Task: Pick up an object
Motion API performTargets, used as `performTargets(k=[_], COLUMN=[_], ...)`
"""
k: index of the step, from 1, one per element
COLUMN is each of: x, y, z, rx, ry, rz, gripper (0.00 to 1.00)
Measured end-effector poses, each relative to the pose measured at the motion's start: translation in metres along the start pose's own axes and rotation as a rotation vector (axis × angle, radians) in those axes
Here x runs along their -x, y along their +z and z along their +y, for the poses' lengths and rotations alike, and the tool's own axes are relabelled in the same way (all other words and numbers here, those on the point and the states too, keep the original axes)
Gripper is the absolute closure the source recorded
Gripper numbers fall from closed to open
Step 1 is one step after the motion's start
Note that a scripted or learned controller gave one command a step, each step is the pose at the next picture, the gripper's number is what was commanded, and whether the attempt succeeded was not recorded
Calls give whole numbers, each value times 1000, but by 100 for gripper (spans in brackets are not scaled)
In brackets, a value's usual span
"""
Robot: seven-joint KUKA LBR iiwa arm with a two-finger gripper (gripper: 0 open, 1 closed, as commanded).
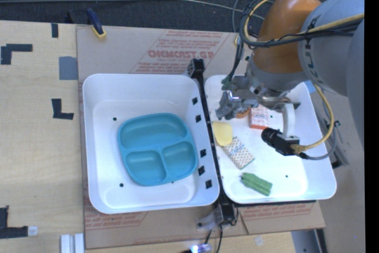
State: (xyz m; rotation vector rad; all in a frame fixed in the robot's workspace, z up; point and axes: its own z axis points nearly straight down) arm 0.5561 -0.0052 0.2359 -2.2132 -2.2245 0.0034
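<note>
We look down at a slant on a bench covered with a sheet of cardboard, and we take the black divider between the two bins as our landmark.

Far to the left of the divider, near the cardboard's top corner, a small blue and yellow clamp sits at the edge. Directly left of the divider lies the left bin, white and shallow. In its middle rests a blue plate with three compartments, lying flat, well apart from the bin's walls.

Directly right of the divider lies the right bin. Just beside the divider there is a pale yellow object, rounded like a piece of toy food. Touching its lower edge is a small patterned box, tilted. Lower still, near the bin's front wall, lies a green object — long and bumpy.

Further right of the divider, a small orange and white box lies partly under the arm. The gripper hangs just above the yellow object, close to the divider's right side — we cannot tell how it stands or whether it has anything. Above it rises the grey arm with its orange band, looped with cables.
</note>
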Motion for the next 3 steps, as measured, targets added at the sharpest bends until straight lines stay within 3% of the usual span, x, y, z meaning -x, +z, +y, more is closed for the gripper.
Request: performTargets(k=[1, 2, 3], x=[-52, -94, -92], y=[9, 12, 11], z=[-8, -35, -34], rx=[1, 0, 1], ry=[-1, 0, 3], rz=[0, 0, -2], gripper=[100, 100, 0])
